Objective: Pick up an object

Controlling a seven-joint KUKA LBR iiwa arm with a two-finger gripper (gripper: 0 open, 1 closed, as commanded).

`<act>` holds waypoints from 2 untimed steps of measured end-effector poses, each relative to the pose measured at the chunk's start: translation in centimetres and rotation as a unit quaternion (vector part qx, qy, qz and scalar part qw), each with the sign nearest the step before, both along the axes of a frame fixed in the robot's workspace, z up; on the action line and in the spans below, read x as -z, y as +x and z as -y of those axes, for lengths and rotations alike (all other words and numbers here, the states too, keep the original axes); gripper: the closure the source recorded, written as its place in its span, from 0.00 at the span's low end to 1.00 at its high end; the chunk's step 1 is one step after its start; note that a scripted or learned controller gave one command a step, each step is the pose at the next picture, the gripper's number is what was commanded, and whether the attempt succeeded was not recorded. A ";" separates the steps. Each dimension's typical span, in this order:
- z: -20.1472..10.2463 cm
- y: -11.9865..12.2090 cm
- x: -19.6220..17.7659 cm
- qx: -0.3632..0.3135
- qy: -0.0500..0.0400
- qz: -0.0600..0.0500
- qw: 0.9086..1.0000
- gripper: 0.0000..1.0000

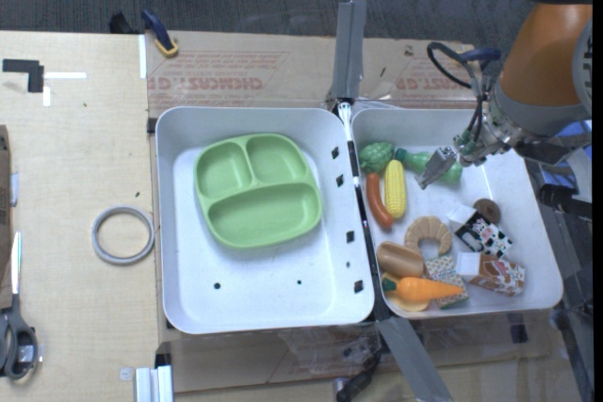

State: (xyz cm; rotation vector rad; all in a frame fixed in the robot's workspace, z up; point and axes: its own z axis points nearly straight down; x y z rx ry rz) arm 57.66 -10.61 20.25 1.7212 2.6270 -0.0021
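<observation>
Two shallow white bins lay side by side on the bench. The left bin (179, 231) held a green divided plate (258, 189) toward its 11 o'clock corner. The right bin (528, 202) held a heap of toy food. The grey arm with its orange band (551, 24) reached in from 2 o'clock, and its gripper (435, 168) hung low over the upper middle of the right bin; how far its fingers were parted could not be told, and nothing was seen between them. At 9 o'clock of the gripper stood the corn cob (395, 187), with a red sausage (378, 201) just beside it and a green leafy vegetable (377, 154) at the cob's 11 o'clock. A croissant (430, 232) lay at the gripper's 6 o'clock, and an orange carrot (430, 289) lay at the bin's 7 o'clock corner. A roll of tape (122, 233) rested on the bench at 9 o'clock of the left bin.
</observation>
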 end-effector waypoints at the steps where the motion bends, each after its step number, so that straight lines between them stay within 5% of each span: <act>1: 1.8 3.7 8.9 0.036 -0.003 0.013 0.999 0.00; 2: 2.5 6.3 9.6 0.201 0.001 0.016 0.980 0.00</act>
